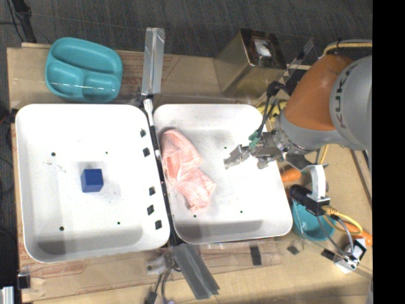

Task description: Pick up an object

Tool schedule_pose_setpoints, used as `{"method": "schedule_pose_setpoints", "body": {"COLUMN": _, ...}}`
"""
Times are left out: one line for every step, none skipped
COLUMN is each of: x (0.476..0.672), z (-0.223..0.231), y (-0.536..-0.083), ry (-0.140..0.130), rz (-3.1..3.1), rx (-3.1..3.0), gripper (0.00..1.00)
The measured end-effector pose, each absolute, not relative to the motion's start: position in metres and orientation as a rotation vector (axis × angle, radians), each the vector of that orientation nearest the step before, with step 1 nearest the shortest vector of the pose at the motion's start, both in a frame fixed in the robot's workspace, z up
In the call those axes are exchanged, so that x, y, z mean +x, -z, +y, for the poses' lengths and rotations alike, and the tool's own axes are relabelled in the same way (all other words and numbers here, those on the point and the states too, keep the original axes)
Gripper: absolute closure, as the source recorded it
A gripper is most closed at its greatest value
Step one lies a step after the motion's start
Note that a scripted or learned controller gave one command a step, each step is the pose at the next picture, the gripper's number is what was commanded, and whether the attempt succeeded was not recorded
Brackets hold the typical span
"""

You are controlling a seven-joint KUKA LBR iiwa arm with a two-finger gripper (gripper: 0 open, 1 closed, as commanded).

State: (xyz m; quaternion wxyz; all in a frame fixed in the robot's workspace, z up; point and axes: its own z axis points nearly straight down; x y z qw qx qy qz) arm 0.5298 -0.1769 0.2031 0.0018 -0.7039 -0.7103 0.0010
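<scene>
A crumpled pink cloth lies in the right bin, against its left wall. A small blue cube sits on the floor of the left bin. My gripper hangs over the right bin's right half, about a hand's width right of the cloth, its fingers pointing left toward it. Nothing shows between the fingers. The grey arm with its orange band reaches in from the right.
A teal divided tray rests on the bench behind the left bin. A metal box stands behind the right bin. Cables and small orange and teal parts lie to the right of the right bin.
</scene>
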Motion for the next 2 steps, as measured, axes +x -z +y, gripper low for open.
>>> {"method": "schedule_pose_setpoints", "body": {"x": 0.566, "z": -0.125, "y": -0.094, "ry": 0.004, "rz": -2.326, "rx": -2.116, "gripper": 0.00}}
{"method": "schedule_pose_setpoints", "body": {"x": 0.521, "z": -0.111, "y": -0.094, "ry": 0.002, "rz": -2.388, "rx": -2.044, "gripper": 0.00}}
